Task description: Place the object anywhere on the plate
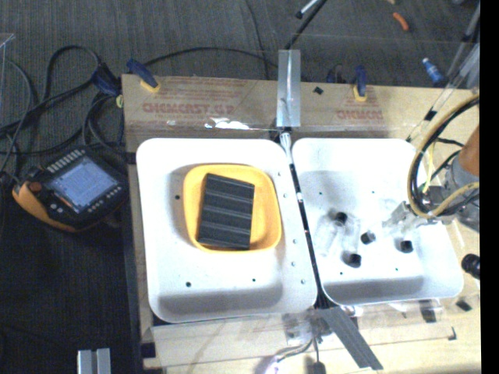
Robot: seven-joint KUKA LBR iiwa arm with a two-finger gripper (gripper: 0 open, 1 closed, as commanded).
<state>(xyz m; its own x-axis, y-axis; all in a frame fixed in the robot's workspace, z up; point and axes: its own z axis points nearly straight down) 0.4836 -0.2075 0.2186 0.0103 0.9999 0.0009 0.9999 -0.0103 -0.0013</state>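
I see dark ribbed block (pixel 227 210) flat on yellow plate (pixel 192 209), left bin (pixel 156 209). Arm (pixel 468 162) at right edge over right bin (pixel 390 162); gripper (pixel 405 216) state: can't tell.

Arm (pixel 475 158) cut off at right edge; fingers (pixel 405 218) blurred.

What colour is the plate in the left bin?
Yellow plate, seen clearly in the camera view.

One fixed camera looks down aslant over both bins (pixel 156 287).
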